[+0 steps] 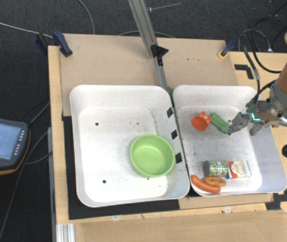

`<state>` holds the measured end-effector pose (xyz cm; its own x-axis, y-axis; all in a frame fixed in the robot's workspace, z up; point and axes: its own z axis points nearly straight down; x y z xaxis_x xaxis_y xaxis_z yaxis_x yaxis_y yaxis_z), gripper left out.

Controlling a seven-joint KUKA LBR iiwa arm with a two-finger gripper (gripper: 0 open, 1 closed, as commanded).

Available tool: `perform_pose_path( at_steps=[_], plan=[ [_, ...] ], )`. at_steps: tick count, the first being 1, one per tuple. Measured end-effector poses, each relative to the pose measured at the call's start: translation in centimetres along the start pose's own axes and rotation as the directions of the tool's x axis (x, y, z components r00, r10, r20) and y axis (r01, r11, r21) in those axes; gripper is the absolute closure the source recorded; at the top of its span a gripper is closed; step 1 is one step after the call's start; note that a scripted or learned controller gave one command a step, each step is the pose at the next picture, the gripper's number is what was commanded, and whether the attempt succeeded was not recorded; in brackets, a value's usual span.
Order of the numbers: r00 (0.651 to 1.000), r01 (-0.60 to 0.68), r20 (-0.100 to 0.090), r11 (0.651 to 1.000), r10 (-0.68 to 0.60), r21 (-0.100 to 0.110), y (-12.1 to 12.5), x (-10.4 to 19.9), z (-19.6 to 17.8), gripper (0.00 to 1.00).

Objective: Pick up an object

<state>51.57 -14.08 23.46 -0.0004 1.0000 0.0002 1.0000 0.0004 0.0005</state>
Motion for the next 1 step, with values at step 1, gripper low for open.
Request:
perform_pose_path(
  at_steps=[1],
  plan=[
    [1.0, 0.0, 0.0, 1.0, 0.0, 0.0, 0.0, 0.0, 0.01, 0.0]
  ],
)
